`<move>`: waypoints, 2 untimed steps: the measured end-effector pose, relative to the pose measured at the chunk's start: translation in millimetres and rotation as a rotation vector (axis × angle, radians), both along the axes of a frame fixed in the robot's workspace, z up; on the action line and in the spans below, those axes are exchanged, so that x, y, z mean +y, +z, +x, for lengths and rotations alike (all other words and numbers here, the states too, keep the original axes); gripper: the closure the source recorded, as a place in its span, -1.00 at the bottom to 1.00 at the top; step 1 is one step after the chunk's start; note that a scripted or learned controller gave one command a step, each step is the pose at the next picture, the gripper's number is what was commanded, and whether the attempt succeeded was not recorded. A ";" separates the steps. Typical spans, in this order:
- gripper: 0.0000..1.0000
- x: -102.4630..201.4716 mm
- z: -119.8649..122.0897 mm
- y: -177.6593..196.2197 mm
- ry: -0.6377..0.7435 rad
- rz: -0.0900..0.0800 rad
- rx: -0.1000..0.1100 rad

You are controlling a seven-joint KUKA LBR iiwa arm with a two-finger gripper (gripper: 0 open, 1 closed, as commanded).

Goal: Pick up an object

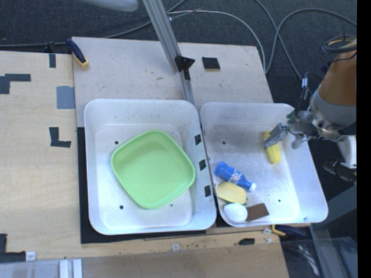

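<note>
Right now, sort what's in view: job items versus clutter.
Job:
gripper
yellow object by it
blue bottle
pale yellow piece
white egg-shaped object
brown block

Lying about:
green plate in left bin
cables

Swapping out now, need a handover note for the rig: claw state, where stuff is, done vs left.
Claw: over the right bin, near its upper right, right by the yellow item. Can't tell if it is open or shut, or if it holds anything.
Right bin: yellow item upper middle; blue bottle, pale yellow piece, white egg shape and brown block bunched at the lower left.
Left bin: green plate.
Done: nothing visibly lifted.
Left: grasp and lift one item; the yellow one is closest.
</note>
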State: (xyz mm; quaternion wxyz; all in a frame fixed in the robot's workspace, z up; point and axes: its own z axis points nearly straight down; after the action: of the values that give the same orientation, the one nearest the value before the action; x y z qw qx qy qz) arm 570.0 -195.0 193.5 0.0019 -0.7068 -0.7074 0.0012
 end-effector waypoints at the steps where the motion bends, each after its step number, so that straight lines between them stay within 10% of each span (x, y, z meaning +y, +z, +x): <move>1: -1.00 -2.9 -8.6 -59.1 -0.001 0.000 0.001; 2: -1.00 -2.6 -8.1 -104.1 0.000 -0.001 -0.006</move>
State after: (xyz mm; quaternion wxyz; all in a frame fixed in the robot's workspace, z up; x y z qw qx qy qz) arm 561.9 -197.6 89.4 -0.0005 -0.7068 -0.7074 -0.0003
